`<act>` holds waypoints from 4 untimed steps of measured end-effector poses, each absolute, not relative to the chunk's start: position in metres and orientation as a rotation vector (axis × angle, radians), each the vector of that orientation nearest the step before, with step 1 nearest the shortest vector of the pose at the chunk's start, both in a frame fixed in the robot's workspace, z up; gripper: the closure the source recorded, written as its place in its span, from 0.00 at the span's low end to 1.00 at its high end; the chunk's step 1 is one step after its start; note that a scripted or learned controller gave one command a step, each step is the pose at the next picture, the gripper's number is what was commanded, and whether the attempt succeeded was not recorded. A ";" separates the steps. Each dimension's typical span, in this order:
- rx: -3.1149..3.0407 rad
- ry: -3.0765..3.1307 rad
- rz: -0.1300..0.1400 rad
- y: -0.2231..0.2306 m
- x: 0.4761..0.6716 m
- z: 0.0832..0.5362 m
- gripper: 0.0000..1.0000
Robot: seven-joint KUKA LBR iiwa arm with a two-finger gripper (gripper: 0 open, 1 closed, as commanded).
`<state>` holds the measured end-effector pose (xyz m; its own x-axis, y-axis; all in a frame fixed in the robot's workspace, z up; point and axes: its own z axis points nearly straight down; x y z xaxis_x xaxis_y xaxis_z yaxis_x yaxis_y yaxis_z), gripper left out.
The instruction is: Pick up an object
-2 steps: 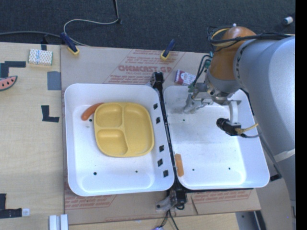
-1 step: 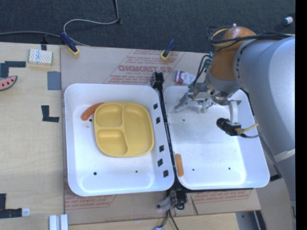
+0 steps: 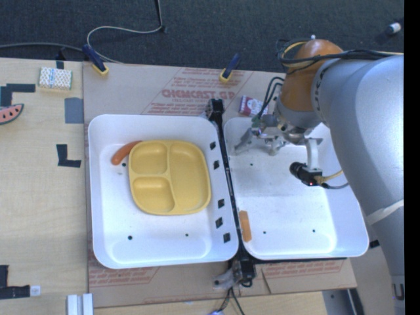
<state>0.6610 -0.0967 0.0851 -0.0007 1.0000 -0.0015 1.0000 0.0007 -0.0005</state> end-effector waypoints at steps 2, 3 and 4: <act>2.216 2.221 -0.001 -0.097 0.662 0.096 0.00; 2.216 2.223 0.000 -0.096 0.662 0.105 1.00; 2.216 2.223 -0.001 -0.096 0.661 0.105 0.00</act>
<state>0.6615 -0.0961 0.1048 -0.0031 1.0000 -0.0024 1.0000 0.0031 0.0016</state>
